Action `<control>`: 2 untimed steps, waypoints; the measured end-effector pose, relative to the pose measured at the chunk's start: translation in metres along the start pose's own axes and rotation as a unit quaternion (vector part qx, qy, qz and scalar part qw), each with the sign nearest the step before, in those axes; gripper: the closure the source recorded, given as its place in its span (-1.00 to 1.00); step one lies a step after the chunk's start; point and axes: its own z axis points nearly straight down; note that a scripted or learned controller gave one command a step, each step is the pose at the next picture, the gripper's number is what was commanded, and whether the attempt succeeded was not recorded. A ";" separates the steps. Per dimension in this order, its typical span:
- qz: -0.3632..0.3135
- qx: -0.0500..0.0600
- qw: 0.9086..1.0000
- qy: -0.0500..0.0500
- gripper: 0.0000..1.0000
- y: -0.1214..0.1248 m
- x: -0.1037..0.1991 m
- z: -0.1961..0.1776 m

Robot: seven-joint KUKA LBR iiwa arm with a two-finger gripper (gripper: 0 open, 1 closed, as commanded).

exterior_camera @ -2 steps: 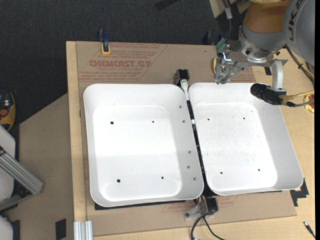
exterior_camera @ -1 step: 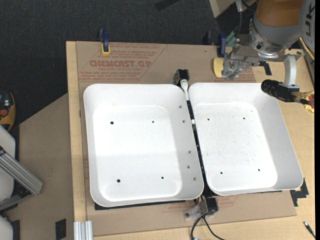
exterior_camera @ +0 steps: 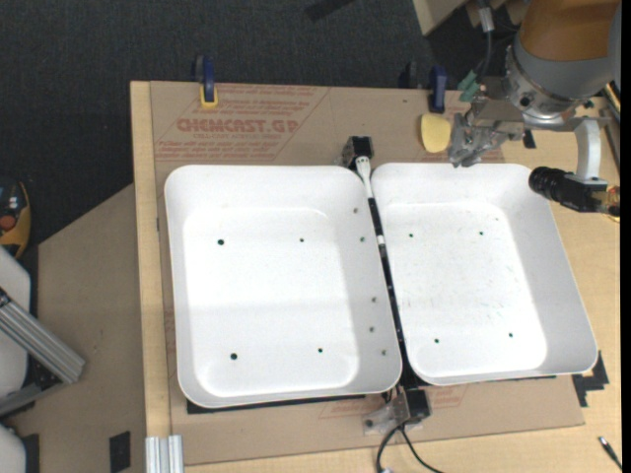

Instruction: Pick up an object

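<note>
A small pale yellow object [exterior_camera: 434, 132] lies on the brown bench board just beyond the far left corner of the right bin [exterior_camera: 570, 294]. My gripper [exterior_camera: 467, 150] hangs right beside it, on its right, low over the bin's far rim. The yellow object looks beside the gripper rather than inside it. The grey arm with its orange band comes down from the top right corner. The left bin [exterior_camera: 177, 264] shows only its white floor with small dark dots.
A black cylindrical part [exterior_camera: 560, 185] sticks out over the right bin's far right rim. Blue clamps [exterior_camera: 205, 71] [exterior_camera: 438, 87] hold the board's far edge. A black bar [exterior_camera: 380, 254] runs between the bins. Aluminium framing [exterior_camera: 39, 343] stands at the left.
</note>
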 end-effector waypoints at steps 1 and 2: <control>-0.005 0.002 1.000 0.002 1.00 0.020 0.093 0.044; -0.002 -0.003 1.000 0.000 1.00 0.006 0.102 0.009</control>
